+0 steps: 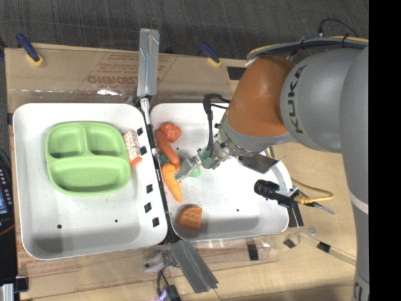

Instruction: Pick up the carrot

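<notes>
While gripper (188,168) hovers beside carrot (172,180), state unclear; hot dog (167,148) and tomato (170,132) crowd close, waffle (190,217) below.

Grey arm with orange band (276,105) reaches into right white bin (250,221).
Two-finger gripper (188,168) beside tapered orange carrot (172,182); green compartment tray (88,157) left.
</notes>
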### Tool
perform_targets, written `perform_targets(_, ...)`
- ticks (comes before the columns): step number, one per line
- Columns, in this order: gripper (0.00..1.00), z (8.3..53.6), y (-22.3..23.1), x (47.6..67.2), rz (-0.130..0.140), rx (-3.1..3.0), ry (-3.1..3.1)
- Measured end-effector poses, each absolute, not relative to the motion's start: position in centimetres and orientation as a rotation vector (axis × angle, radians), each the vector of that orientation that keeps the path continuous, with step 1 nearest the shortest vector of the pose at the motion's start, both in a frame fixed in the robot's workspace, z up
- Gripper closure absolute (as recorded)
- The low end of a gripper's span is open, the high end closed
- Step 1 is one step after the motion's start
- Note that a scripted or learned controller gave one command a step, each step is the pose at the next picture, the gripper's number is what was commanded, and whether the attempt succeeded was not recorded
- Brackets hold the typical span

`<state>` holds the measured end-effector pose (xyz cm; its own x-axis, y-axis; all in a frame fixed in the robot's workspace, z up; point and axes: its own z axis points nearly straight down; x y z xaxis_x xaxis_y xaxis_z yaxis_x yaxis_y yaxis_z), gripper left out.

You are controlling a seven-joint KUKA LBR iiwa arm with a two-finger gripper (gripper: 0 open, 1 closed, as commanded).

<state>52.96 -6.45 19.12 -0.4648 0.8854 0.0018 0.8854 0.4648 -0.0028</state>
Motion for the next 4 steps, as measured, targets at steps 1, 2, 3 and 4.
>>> perform_targets(1,0.0,12.1,-10.5,52.1,0.004,-1.594,-2.701)
perform_targets(2,0.0,9.1,-10.2,47.6,0.001,-1.632,-2.68)
perform_targets(3,0.0,9.2,-10.0,52.1,-0.001,-1.401,-2.812)
perform_targets(4,0.0,9.1,-11.0,48.2,0.001,-1.699,-2.636)
